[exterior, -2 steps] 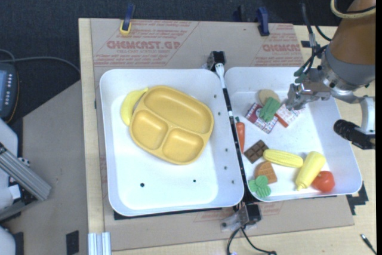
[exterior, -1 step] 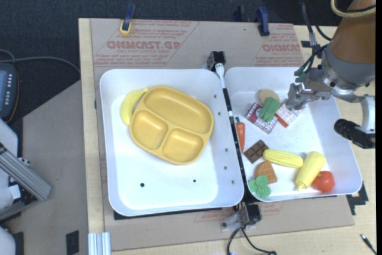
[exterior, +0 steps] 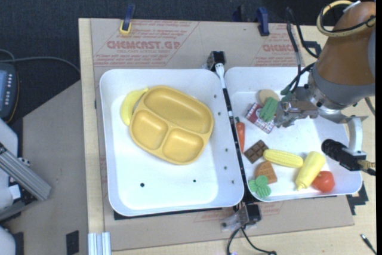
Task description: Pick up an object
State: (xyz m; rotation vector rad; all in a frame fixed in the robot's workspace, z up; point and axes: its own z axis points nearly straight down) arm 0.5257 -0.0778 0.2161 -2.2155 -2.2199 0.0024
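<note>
Over the right bin [exterior: 352, 188], the grey arm's gripper [exterior: 285, 116] hangs low beside a green block [exterior: 268, 108] and a red-and-white packet [exterior: 258, 117]; whether its fingers are parted or closed cannot be told. Nearby lie a toy corn cob [exterior: 283, 157], a brown chocolate square [exterior: 256, 151], a yellow bottle [exterior: 309, 168], a tomato [exterior: 324, 181] and a carrot [exterior: 240, 134]. A yellow divided tray [exterior: 171, 124] sits in the left bin [exterior: 119, 188]. With the green block and packet touching, a closing grip will likely catch both or nudge one aside.
</note>
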